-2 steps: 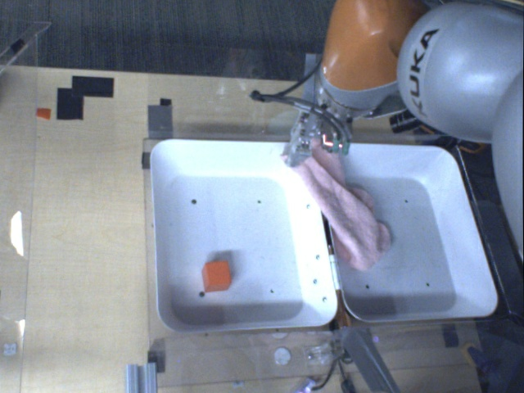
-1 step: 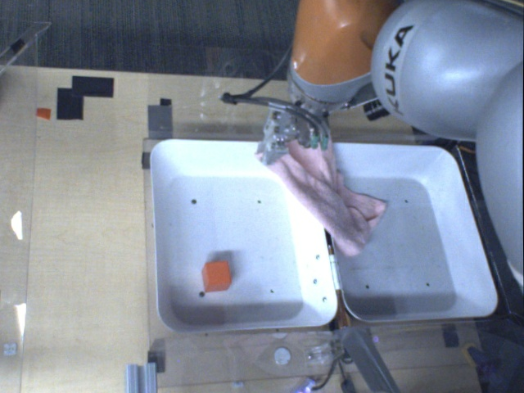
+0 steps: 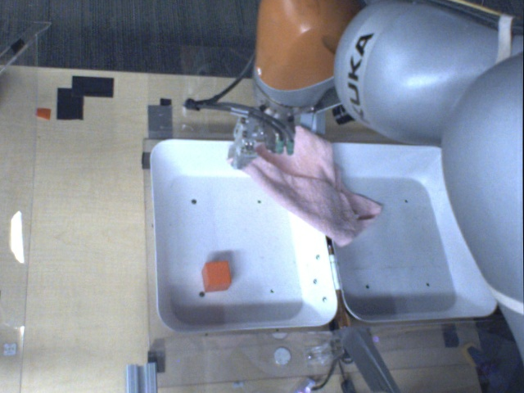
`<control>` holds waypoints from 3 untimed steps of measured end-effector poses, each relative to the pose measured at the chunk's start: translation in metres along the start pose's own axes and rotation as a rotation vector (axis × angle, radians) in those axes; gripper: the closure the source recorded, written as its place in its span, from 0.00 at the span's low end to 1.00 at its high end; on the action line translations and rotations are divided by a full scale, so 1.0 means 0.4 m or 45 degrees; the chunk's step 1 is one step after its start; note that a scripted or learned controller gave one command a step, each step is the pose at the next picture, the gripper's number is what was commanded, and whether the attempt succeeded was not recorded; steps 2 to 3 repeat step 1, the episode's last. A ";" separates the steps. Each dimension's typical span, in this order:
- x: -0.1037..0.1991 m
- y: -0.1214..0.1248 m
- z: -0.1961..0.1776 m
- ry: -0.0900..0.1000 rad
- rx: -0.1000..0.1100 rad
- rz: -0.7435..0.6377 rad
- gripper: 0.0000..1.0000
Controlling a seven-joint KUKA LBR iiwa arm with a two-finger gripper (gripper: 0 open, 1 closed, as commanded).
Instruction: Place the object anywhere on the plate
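Note:
A pink cloth (image 3: 315, 188) hangs from my gripper (image 3: 260, 146) over the back of the left bin (image 3: 176, 219). Its upper corner is pinched between the fingers. From there it drapes down and to the right, and its lower end lies across the divider into the right bin (image 3: 409, 244). The gripper is shut on the cloth, close to the left bin's far wall. A small orange cube (image 3: 217, 276) rests on the floor of the left bin near its front left, well apart from the gripper and the cloth.
The arm's orange band (image 3: 299, 31) and grey body (image 3: 442, 72) loom over the back and right of the bins. Black marks (image 3: 82, 95) and a small orange square (image 3: 42, 114) lie on the wooden bench at the far left.

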State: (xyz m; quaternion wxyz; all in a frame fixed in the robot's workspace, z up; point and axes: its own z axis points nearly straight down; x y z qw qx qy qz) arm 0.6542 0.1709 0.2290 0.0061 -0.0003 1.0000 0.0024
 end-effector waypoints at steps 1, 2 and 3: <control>0.000 0.000 -0.001 0.000 0.000 0.000 0.00; 0.000 0.000 -0.001 0.000 0.000 0.000 0.00; 0.000 0.000 -0.001 0.000 0.000 0.000 0.00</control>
